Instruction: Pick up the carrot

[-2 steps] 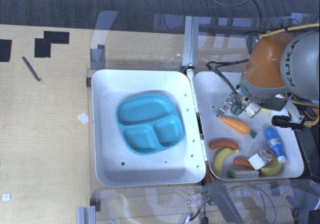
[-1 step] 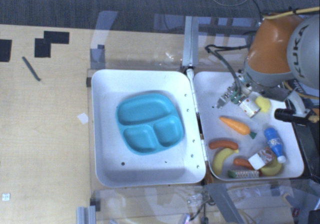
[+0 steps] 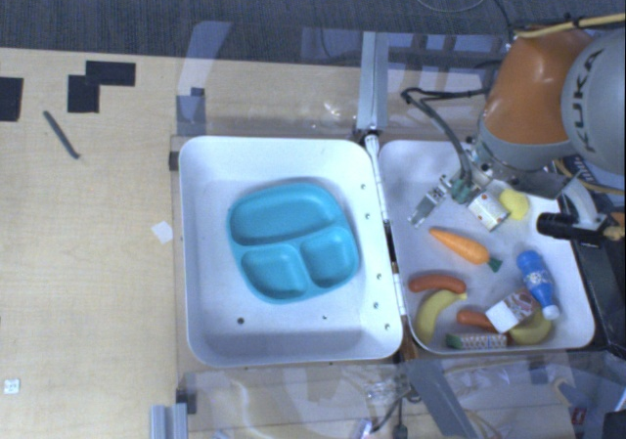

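The orange carrot [image 3: 461, 245] with a green stub end lies at a slant in the middle of the right bin [image 3: 394, 232]. My gripper [image 3: 437, 199] hangs just above and to the left of it, over the bin's upper left part. Its metal fingers [image 3: 424, 211] are open with nothing between them. The carrot's thin tip points toward the gripper, and a small gap separates the two. The grey arm with its orange band [image 3: 528, 85] comes in from the upper right.
Around the carrot lie a yellow lemon [image 3: 514, 202], a blue bottle [image 3: 538, 282], a red sausage [image 3: 437, 282], a banana [image 3: 434, 311] and a white carton [image 3: 509, 314]. The left bin [image 3: 205, 320] holds a blue divided tray [image 3: 291, 240].
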Controlling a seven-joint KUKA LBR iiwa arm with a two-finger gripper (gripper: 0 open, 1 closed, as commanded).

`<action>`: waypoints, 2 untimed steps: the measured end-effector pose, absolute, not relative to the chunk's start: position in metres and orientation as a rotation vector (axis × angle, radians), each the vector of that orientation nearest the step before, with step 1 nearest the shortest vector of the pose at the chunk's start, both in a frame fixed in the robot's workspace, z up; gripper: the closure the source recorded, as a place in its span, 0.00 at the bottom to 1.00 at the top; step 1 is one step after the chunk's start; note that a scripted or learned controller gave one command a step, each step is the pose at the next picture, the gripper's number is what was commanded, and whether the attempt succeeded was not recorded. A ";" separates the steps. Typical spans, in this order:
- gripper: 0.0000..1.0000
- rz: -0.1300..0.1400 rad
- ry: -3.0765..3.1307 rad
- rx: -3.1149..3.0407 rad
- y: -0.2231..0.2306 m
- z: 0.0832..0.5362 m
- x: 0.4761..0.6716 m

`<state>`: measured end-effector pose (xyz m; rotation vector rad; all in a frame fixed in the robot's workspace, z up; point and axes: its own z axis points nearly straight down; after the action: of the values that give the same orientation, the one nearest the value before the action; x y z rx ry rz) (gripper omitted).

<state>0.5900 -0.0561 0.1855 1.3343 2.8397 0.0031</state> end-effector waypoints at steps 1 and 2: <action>0.00 0.007 2.943 1.069 -0.098 0.090 0.567; 1.00 0.011 2.941 1.066 -0.096 0.102 0.569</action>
<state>0.5692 -0.0963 0.1020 1.0658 2.9406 0.0114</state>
